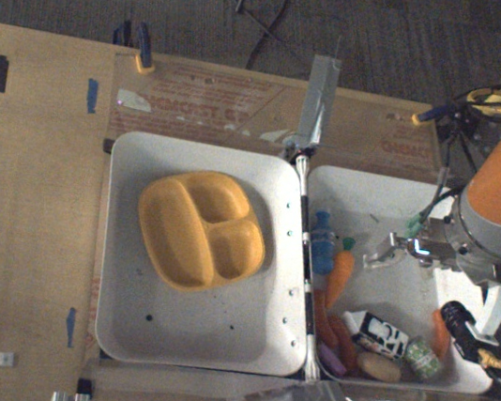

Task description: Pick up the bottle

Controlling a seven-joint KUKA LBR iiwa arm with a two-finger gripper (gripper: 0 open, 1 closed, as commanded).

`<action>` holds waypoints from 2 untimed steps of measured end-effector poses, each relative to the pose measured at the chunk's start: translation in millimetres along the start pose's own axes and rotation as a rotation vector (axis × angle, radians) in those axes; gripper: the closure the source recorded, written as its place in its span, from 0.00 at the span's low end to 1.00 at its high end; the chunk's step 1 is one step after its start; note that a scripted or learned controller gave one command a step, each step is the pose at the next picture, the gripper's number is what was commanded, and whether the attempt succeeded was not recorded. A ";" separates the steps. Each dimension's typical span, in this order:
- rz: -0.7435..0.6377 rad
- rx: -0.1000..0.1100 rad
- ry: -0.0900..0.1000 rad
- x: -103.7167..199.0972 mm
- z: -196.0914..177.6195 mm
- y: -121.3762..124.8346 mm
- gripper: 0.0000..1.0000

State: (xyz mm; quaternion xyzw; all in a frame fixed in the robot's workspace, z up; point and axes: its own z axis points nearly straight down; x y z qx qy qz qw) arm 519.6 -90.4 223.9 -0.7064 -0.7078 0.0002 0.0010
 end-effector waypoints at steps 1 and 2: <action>-0.041 -0.001 -0.001 -57.0 89.0 2.3 0.00; -0.039 -0.004 -0.002 -57.5 78.8 3.1 1.00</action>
